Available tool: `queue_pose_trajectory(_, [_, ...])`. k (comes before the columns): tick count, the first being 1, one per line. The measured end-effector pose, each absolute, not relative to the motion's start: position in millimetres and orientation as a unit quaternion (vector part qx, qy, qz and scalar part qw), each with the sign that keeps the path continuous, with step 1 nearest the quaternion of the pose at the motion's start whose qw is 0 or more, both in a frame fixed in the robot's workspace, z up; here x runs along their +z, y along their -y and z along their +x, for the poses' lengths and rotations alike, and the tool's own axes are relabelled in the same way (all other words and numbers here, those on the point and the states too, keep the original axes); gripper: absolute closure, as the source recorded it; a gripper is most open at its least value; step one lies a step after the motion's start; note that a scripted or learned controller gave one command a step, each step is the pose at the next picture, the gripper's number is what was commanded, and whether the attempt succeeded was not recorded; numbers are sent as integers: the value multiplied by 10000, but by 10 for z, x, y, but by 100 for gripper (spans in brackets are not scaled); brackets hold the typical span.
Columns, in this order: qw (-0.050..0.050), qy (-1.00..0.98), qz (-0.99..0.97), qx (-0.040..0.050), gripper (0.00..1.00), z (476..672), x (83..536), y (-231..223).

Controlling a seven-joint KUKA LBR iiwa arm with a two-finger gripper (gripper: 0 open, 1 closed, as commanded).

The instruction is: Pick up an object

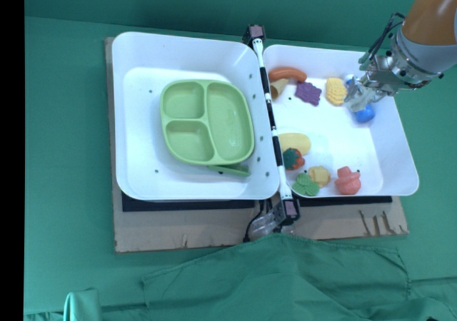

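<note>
Right, the target I would pick out is the blue toy (pixel 365 113) lying in the far right part of the right bin (pixel 400 170), because the gripper (pixel 357 98) is down right on top of it, just beside the yellow corn piece (pixel 335 90). I read this as the closing-in step of a pick: the wrist is tilted inward from the right and the tool tip meets the toy's upper left edge, partly covering it. Whether the jaws are spread or closed I cannot tell from this slant; the metal of the tool hides them, and I see nothing clearly lifted or clamped, so I would not call it a hold yet.

Further out in the same bin sit a purple grape piece (pixel 308 93), a sausage (pixel 287 73), a banana-like yellow piece (pixel 295 143), a strawberry (pixel 293 159), a green leafy piece (pixel 307 185) and an orange-red toy (pixel 348 180), all well apart from the tool, so they should not interfere.

The left bin (pixel 136 63) carries a green divided plate (pixel 207 121), lying flat, likely the drop-off side. Both bins rest on a cardboard sheet (pixel 143 237).
</note>
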State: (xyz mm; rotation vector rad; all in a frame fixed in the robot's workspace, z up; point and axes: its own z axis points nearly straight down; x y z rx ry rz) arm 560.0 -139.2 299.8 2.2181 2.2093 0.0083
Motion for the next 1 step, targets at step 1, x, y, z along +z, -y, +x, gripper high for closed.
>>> queue_pose_trajectory(1, [44,-7062,7080,25,100,5630,3461,1367])
